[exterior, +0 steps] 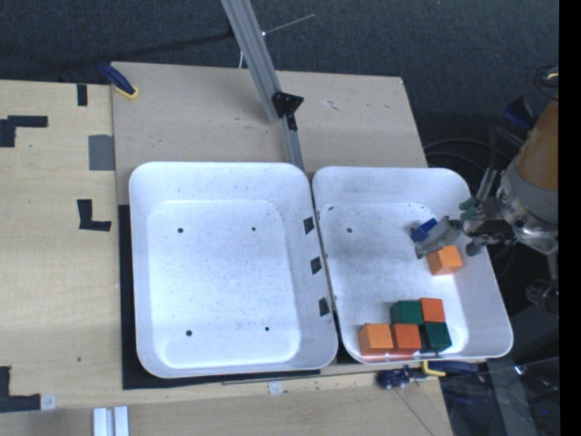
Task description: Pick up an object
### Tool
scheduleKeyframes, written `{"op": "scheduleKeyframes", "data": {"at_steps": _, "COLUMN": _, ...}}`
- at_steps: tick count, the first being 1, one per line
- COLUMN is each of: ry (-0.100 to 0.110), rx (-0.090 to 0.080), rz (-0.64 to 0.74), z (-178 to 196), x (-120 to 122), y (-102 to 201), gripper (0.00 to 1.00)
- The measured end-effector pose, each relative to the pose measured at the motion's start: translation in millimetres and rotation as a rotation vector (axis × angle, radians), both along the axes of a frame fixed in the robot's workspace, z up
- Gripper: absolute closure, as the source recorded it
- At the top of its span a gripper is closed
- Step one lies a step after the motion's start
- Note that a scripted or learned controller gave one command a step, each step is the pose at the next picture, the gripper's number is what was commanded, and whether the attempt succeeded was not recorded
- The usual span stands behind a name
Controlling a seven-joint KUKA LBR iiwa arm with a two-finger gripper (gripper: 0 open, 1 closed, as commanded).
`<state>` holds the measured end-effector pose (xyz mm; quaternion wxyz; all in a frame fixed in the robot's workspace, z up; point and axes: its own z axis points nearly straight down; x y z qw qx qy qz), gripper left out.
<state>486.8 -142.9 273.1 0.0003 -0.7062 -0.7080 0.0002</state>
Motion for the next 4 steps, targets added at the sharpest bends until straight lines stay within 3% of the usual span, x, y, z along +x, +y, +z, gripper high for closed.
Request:
{"op": "scheduleKeyframes", "data": {"at_steps": 1, "ry": 0.000, "rx": 0.000, "rz": -0.001, "z": 0, "x": 0, "y": 0, "gripper": 0.00}}
{"op": "scheduleKeyframes", "data": {"at_steps": 4, "ry": 0.006, "rx": 0.001, "rz": -0.002, "z": -138, "x": 0, "y": -10, "gripper": 0.00}}
